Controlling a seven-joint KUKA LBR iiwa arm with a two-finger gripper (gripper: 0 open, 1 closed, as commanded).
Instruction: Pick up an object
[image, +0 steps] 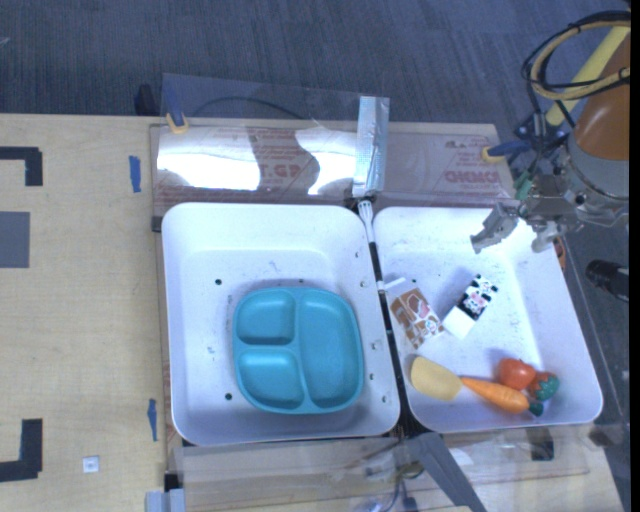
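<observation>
The right bin (440, 232) holds a brown-and-white snack packet (415, 312), a small black-and-white carton (473, 303), a yellow piece of toy food (435, 379), an orange carrot (493, 392) and a red tomato (516, 372) with a green bit beside it. My gripper (517, 232) hangs over the bin's far right corner, well above and behind the carton. Its two grey fingers are spread apart with nothing between them.
The left bin (190, 240) carries a blue divided plate (298, 347). A clear plastic wall with a metal strip (371, 145) stands behind both bins. Yellow and black cables (570, 60) loop at the arm's upper right.
</observation>
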